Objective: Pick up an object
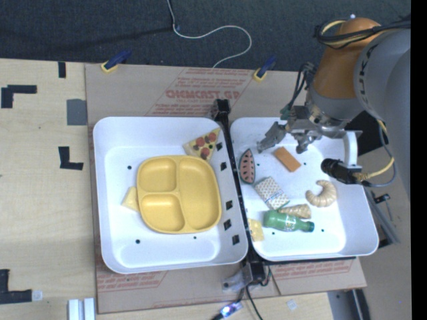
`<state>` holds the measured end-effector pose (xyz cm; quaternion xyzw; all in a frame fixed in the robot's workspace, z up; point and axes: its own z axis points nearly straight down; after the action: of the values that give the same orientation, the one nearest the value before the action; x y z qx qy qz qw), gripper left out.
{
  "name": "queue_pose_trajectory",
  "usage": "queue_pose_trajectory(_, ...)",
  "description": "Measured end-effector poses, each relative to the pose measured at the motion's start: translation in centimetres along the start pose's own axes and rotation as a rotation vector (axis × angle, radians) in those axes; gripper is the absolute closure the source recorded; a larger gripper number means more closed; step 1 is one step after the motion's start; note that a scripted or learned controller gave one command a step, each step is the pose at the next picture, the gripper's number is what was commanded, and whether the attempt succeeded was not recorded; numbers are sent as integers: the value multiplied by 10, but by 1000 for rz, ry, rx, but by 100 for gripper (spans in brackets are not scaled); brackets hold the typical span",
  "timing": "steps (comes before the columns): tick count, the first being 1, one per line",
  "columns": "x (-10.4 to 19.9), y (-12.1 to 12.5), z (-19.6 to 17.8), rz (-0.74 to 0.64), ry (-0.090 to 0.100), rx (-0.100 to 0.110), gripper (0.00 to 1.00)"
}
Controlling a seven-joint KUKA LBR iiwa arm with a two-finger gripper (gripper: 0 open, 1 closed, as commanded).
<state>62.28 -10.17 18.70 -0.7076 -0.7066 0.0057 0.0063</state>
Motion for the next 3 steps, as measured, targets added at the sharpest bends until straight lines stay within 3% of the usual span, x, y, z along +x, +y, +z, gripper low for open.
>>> queue_pose_trajectory(1, 0, 3, -9, -3, -1, -16, 0)
queue_pose_trajectory(3, 8, -1, 80, -3, -2, -10, 0)
